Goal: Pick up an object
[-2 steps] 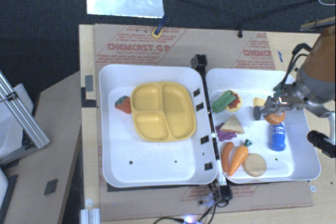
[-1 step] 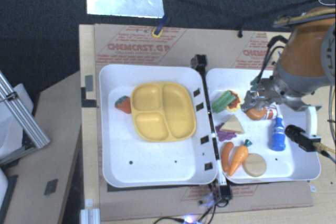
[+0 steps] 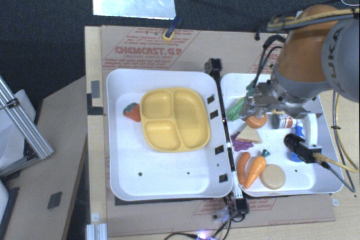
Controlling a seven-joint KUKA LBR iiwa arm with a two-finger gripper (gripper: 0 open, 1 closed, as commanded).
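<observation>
My gripper (image 3: pixel 257 108) hangs low over the left half of the right bin (image 3: pixel 323 180), at the end of the grey and orange arm. Directly under it lies a small round orange toy (image 3: pixel 257 121), partly covered by the gripper, and I cannot see whether it is held. A green leafy toy (image 3: pixel 236 108) lies just to its left. A pale cheese wedge (image 3: pixel 249 135) and a purple piece (image 3: pixel 242 145) lie in front of it. Two orange carrots (image 3: pixel 250 168) and a tan disc (image 3: pixel 273 176) rest near the bin's front.
A small red and white bottle (image 3: pixel 284 121) and a blue piece (image 3: pixel 298 132) lie right of the gripper. The left bin (image 3: pixel 163 180) holds a yellow divided plate (image 3: pixel 174 120) and a red strawberry toy (image 3: pixel 133 112). A black-clipped divider (image 3: pixel 222 121) separates the bins.
</observation>
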